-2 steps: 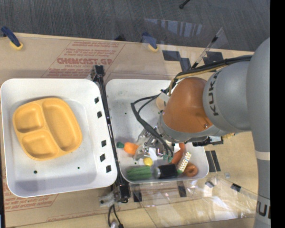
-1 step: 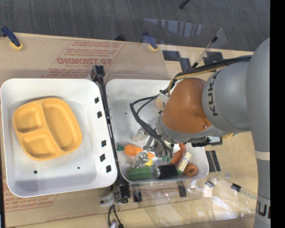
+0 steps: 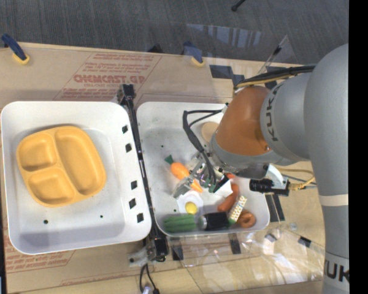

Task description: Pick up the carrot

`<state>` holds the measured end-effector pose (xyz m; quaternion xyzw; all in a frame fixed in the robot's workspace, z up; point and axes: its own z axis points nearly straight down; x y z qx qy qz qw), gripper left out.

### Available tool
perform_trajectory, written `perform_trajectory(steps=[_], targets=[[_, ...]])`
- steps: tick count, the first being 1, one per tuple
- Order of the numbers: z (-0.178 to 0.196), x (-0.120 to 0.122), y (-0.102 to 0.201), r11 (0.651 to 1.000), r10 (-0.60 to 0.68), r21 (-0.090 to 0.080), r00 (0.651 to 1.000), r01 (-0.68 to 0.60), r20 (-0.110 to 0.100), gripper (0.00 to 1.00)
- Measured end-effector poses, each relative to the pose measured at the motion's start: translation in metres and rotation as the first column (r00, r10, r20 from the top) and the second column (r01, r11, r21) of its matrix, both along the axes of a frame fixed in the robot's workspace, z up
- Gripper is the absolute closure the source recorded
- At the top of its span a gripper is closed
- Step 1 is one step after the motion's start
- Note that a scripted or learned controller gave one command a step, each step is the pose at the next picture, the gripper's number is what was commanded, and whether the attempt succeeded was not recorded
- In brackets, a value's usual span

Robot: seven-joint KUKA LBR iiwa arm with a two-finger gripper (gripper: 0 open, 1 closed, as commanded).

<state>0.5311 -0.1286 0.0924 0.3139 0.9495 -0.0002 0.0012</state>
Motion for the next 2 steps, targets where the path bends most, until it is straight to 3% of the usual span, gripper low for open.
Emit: perform_trajectory(steps=[1, 2], targets=[[0.010, 0.001, 0.001, 1.000, 0.009, 0.001, 1.000, -0.009, 0.000, 1.00], [0.105, -0.042, 0.085, 1.000, 0.015, 0.004, 1.000, -0.015, 0.008, 1.00]])
